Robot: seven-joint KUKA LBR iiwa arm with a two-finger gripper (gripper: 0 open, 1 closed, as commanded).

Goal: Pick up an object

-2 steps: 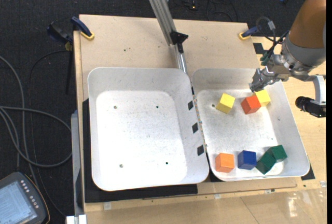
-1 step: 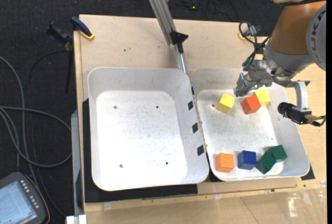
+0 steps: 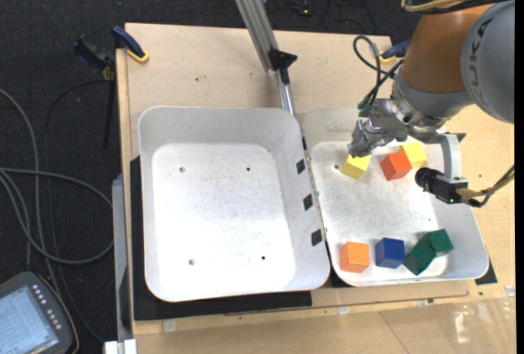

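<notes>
Yellow block (image 3: 354, 167) is located in the right bin (image 3: 458, 262), near its far-left corner, tilted, directly under the gripper (image 3: 363, 146). Fingertips are seen at the block's upper faces; whether it is clamped cannot be told. An orange block (image 3: 395, 164) lies just beside it, toward the bin's right edge. Remaining blocks are grouped along the near edge.

Both bins (image 3: 221, 205) look like smooth white plastic with a dull sheen, finely speckled dark, on a pale matt wooden bench (image 3: 205, 57). The blocks (image 3: 391, 252) look matt and evenly coloured, of a material that cannot be told. The arm (image 3: 458, 41) has a glossy orange band and smooth grey casing.
</notes>
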